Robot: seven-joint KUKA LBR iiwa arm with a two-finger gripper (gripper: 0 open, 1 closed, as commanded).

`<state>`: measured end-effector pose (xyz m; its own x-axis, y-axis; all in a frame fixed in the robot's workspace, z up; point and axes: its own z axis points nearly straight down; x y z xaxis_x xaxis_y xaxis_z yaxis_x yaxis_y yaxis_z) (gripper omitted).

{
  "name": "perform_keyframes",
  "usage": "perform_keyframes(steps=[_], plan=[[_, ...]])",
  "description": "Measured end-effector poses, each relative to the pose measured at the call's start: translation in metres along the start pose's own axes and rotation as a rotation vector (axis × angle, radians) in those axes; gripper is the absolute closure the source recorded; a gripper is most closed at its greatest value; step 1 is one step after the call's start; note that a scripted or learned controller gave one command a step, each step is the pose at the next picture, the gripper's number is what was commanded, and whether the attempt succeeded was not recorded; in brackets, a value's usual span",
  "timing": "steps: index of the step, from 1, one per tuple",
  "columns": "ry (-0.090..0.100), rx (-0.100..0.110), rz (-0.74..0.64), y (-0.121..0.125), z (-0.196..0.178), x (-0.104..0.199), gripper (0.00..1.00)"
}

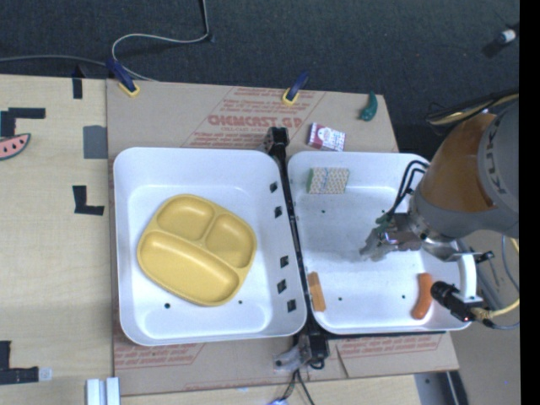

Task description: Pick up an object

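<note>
Near edge first: 2 orange things lie in the right bin (pixel 354 323). A stick (pixel 316 292) sits against the bin's left wall by the divider, and a carrot-like piece (pixel 421 296) lies near the right front corner. Both hug walls, prob. awkward for a top grasp since a finger would need room next to the rim.

The tool (pixel 377 245) is low over the bin's mid floor, w/ bare white under it and nothing between the tips that I can see. Tips too small and blurred to judge, so can't tell if spread or pressed together. Nearest candidate looks like the carrot piece, apart from the tool, toward the front right.

Arm (pixel 460 184) comes in from the right, orange band above the wrist, wrist bent down and reaching left into the bin, cable looping over it.

Farther back: a mesh-patterned pad (pixel 328 180) lies flat near the bin's back wall. In the left bin (pixel 126 226), 1 yellow tray (pixel 196 249) w/ 3 compartments, tilted diagonally.

Beyond the bins, on the worktop (pixel 51 226): a small packet (pixel 326 137) and a green bit (pixel 369 106), out of play.
</note>
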<state>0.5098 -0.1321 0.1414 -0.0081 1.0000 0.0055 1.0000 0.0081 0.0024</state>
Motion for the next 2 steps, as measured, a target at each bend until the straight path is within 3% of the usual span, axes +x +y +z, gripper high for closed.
perform_keyframes(steps=[1, 2], plan=[[0.002, 0.001, -0.002, 0.001, -0.009, 0.001, 1.0], [-0.006, 0.001, 0.007, 0.034, 0.055, 0.027, 1.0]])
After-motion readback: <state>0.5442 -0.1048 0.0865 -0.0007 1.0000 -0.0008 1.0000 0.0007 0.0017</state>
